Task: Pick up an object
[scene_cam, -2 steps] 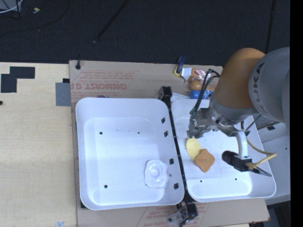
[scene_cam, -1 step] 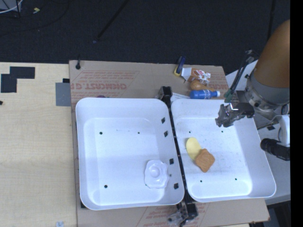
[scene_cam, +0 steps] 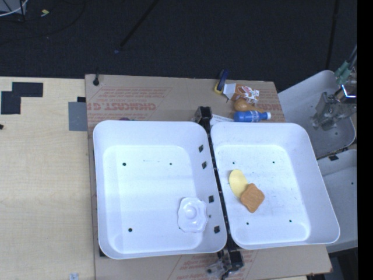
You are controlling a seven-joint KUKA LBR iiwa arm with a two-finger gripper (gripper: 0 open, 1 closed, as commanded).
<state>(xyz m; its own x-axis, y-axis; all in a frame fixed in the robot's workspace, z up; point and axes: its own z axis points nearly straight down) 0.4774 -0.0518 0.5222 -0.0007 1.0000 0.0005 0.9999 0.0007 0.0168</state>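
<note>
The nearest candidates for picking sit in the right bin (scene_cam: 317, 174): a pale yellow rounded object (scene_cam: 236, 181), perhaps a toy lemon or egg, and a tan toast-like piece (scene_cam: 253, 198) touching its lower right side. Both lie toward the left part of that bin, close to the divider where the two bins meet. Across that divider from the yellow object, in the left bin (scene_cam: 108, 174), rests a white lid-like disc (scene_cam: 192, 214), near the bin's lower right corner.

The task looks to be at its very start. Nothing is lifted, and the objects all rest on the bin floors. The arm's end (scene_cam: 335, 107) sits well off to the right of the yellow object, beyond the right bin's upper right corner and above a grey surface. I cannot tell how far the jaws are open, since that region is small and cluttered; no object shows between them.

The next move, as I judge it, calls for a reach leftward and down over the right bin, choosing one of the two touching items and coming down squarely so the neighbour is not nudged.

Behind the right bin, beyond the yellow object on the counter (scene_cam: 46, 185), lie a blue bottle (scene_cam: 252, 116) and some small packets (scene_cam: 245, 95).
</note>
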